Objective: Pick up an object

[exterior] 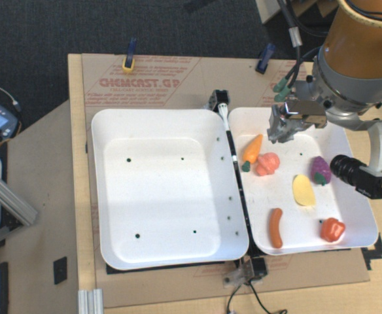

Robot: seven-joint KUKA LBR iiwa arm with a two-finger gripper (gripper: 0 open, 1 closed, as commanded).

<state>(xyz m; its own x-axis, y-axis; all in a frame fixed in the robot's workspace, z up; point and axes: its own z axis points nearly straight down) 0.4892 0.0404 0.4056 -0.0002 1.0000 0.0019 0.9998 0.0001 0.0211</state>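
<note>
The right bin [354, 231] holds several toy foods: an orange carrot [252, 149], a pink lumpy piece [267, 164], a purple grape bunch [320, 169], a yellow slice [303, 191], a brown-orange sausage [276, 227] and a red pepper [333, 229]. My gripper [281, 134] hangs over the bin's back part, just right of and above the carrot and behind the pink piece. Nothing shows between its fingers.
The left bin [112, 129] lies beside the right one, with a black clip [218, 100] at the back of their shared edge. Blue clamps [131, 54] [265, 57] hold the cardboard base. A black fitting [358, 173] juts over the right bin's edge.
</note>
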